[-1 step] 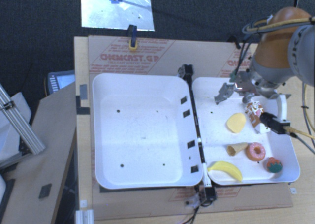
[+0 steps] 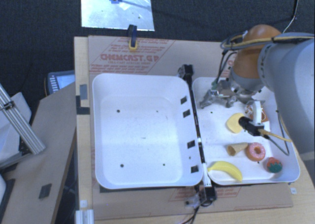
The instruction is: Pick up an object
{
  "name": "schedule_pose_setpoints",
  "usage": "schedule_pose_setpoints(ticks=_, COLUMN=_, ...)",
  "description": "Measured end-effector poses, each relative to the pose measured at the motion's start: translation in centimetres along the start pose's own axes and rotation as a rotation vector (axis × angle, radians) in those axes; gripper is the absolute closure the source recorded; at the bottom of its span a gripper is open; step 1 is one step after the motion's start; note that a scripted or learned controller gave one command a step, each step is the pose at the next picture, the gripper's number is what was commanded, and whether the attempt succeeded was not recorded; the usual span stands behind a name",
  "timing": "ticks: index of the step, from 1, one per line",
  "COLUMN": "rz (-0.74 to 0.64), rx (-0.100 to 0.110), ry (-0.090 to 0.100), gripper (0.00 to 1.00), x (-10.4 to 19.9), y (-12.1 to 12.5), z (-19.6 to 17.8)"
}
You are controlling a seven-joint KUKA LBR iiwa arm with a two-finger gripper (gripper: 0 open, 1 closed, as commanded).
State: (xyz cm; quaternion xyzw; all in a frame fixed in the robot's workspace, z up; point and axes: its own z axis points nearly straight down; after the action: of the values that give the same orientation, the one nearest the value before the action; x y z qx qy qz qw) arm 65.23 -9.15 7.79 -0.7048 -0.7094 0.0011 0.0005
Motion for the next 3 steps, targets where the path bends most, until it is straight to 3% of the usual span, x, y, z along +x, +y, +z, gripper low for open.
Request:
schedule_pose_setpoints(ticks=1, rz=0.001, rx=-0.007, ry=0.0, gripper=1.0, x=-0.1, y=0.2, z=-1.8)
schedule_pose_setpoints(ticks=2, rz=0.0, rx=-0.007, ry=0.0, gripper=0.0, x=-0.1, y=0.2, z=-1.8)
schedule_pose_setpoints(ticks=3, rz=-0.001, rx=-0.014, ry=0.0, gripper=0.0, x=2.4, y=1.9, z=-11.4)
